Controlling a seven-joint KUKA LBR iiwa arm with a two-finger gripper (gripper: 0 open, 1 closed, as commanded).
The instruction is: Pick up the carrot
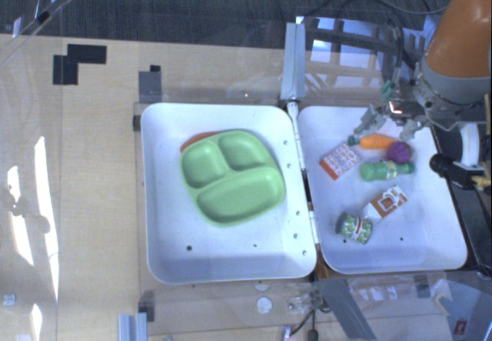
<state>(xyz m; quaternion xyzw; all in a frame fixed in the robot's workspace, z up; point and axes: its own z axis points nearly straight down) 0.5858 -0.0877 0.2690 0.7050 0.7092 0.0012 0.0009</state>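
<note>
the gripper is hovering with fingers spread wide just above the carrot, which is lying in the right bin beside a purple toy

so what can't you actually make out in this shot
- Gripper, camera view: too small and blurred against the right bin's far wall to judge the jaws, or contact with the carrot.
- Orange thing in the left bin: mostly hidden under the green tray.
- Small packets: labels too small to read.
- Arm: cut off by the right edge.
</note>
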